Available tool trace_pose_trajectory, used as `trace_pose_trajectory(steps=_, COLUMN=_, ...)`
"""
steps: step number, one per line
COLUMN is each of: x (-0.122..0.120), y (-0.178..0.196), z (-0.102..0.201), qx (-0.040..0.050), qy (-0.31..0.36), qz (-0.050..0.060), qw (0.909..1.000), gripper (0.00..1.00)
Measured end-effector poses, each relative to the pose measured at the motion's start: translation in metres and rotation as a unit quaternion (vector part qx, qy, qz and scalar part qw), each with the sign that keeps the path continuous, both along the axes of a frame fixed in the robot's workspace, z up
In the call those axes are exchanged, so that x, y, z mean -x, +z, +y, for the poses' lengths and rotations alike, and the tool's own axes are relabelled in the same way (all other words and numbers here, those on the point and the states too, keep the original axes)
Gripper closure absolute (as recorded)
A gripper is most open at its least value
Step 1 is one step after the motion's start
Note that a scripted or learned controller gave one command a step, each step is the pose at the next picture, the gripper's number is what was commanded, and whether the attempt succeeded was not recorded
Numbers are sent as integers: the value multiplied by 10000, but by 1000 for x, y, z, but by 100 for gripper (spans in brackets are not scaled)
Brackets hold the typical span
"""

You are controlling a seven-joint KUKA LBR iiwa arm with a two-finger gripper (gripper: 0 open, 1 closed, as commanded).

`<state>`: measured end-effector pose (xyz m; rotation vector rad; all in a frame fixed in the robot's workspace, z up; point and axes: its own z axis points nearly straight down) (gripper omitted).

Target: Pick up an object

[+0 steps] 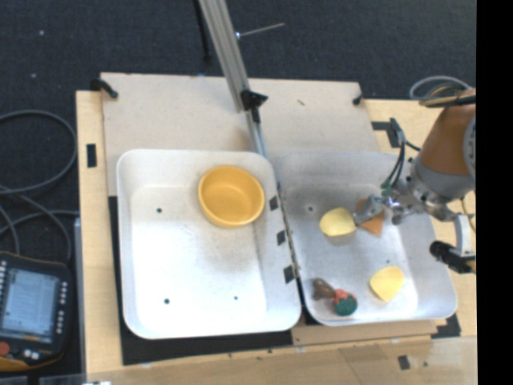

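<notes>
The end effector (375, 212) hangs low in the right bin (425, 295), just right of a pale yellow lump (337, 222) and touching or directly over a small orange wedge (372, 226); whether it is released or clenched cannot be told from this slant. The wedge looks like the piece to pick. To do this well, it should probably settle squarely over the wedge so the yellow lump is not nudged. Right of the lump, a second yellow piece (387, 283) lies well apart, and a red-and-green toy (342, 301) sits near the bin's front rim. Open floor lies between them. A yellow bowl (232, 195) sits in the left bin (144, 295).
</notes>
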<state>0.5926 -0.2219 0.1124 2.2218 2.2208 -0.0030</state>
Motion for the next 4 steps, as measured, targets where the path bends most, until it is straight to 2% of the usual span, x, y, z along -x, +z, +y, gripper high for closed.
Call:
trace_pose_trajectory(steps=1, x=-1, y=12, z=-1, qx=3, qy=-8, qz=-22, qw=10000, gripper=100)
trace_pose_trajectory(steps=3, x=0, y=117, z=6, qx=7, qy=18, qz=-45, qw=10000, gripper=100)
trace_pose_trajectory(steps=4, x=-8, y=125, z=66, qx=-15, qy=42, qz=-21, qw=10000, gripper=100)
